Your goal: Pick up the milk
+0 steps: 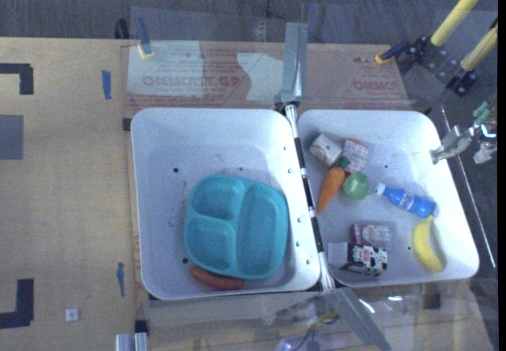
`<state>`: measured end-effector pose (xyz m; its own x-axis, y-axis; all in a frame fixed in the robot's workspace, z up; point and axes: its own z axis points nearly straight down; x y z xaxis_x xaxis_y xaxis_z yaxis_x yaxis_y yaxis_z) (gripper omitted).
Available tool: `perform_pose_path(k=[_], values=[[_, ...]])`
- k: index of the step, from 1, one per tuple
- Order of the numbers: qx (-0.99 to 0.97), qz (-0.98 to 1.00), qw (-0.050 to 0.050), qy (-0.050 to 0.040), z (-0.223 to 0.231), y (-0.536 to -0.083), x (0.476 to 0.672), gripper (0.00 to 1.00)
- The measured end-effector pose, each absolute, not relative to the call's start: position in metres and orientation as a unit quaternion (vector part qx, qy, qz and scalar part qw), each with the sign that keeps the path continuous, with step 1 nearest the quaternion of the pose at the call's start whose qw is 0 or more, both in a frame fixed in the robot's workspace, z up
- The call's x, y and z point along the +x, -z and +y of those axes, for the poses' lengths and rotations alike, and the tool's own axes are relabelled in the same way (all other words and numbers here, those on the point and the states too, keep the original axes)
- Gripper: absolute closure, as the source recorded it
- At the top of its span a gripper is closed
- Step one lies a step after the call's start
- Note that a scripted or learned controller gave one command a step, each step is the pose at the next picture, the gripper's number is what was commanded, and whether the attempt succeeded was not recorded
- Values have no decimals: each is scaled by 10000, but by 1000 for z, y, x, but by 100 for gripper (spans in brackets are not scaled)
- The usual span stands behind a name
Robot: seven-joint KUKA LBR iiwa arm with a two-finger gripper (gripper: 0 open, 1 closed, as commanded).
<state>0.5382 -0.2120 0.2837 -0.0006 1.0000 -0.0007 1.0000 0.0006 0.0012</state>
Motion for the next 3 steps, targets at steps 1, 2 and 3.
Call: perform_pose_path(k=[1,2,3], values=[[7171,6970,3,-1,-197,-248,514,0],[6677,7444,-2,-2,-107,-139,502,0],[5683,8228,41,-30,-106,-89,482,0]])
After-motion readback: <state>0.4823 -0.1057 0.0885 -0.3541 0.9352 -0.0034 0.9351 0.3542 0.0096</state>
